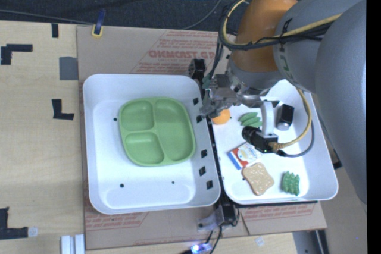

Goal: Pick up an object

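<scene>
Small round orange fruit-like object point(221, 118) lies at upper left corner of right white bin point(309, 178), directly under tool point(213, 105). Cannot tell tool state. Nothing seen lifted; pick judged not yet done. Toast slice point(258, 178), green pieces point(290, 182) nearby. Green divided plate point(157, 131) in left bin point(98, 146).

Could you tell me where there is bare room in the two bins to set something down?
The left bin has bare floor all round the green divided plate, widest below it. The right bin is crowded: gripper, orange item, toast, green toy. A bare strip remains along its right wall.
</scene>
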{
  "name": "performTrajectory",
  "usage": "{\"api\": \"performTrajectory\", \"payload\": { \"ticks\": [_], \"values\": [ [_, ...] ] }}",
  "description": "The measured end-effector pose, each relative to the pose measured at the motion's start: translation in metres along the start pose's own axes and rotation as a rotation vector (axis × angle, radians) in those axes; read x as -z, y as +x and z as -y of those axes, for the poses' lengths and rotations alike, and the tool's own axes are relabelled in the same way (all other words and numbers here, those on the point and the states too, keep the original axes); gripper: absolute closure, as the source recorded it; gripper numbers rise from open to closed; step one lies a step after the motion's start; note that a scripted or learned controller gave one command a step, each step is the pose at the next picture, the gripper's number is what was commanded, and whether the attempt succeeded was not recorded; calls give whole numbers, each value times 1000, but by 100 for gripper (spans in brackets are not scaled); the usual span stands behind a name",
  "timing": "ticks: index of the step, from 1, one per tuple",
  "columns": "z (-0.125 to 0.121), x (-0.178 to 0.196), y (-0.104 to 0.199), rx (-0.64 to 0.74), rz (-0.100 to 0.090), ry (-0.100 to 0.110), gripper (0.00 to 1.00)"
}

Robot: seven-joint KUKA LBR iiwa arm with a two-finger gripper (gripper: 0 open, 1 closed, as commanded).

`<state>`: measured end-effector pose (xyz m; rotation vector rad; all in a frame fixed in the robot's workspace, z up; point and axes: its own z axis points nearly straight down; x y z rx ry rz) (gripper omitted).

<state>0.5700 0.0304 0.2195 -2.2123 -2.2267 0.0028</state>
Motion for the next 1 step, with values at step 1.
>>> {"api": "performTrajectory", "payload": {
  "ticks": [1],
  "values": [
    [-3,10,51,0,0,-2,100]
  ]
}}
